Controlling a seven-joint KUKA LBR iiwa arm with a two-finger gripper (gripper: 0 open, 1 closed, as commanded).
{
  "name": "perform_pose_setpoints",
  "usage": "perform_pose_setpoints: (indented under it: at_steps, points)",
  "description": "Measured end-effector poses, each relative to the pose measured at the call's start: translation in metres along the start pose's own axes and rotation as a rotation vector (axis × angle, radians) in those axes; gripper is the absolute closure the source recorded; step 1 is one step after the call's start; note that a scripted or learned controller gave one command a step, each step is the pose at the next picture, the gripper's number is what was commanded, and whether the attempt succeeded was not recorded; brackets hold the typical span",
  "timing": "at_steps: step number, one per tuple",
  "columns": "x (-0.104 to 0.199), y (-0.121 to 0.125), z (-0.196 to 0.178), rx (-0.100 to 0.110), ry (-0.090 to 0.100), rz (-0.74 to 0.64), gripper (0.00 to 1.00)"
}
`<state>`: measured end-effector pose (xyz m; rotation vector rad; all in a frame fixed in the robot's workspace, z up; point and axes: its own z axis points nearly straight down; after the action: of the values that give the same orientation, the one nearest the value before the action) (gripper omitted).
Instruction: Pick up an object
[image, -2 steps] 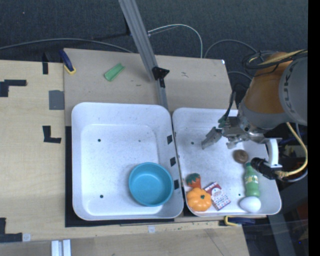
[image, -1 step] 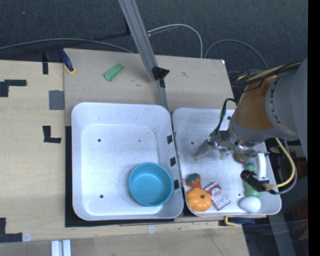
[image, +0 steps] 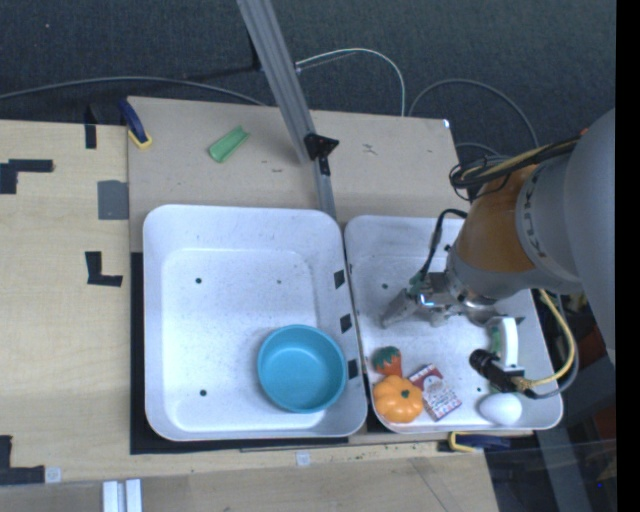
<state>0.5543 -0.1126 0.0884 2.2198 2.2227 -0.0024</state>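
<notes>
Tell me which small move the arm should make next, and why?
Probably shift the tool toward the near edge and lower it over the small pumpkin. The tool hangs over bare floor of the right bin, and the objects lie nearer the front.

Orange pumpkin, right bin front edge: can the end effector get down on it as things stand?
Probably yes. The orange pumpkin is uncovered from above, with the end effector above the same bin. The carrot-like toy and red-and-white packet crowd it closely.

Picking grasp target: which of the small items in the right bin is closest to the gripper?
The small orange-and-green toy, just below-left of the gripper. The orange pumpkin, red-white packet and white egg lie farther.
</notes>
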Motion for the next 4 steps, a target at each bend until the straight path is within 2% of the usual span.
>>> perform_pose_setpoints:
  at_steps: [1,3,4]
  points:
    - [0.001,0.0,-0.01,0.001,0.002,-0.001,1.0]
    - [-0.01,-0.002,-0.121,-0.005,0.0,0.001,1.0]
    - [-0.01,-0.002,-0.138,-0.002,0.001,0.0,1.0]
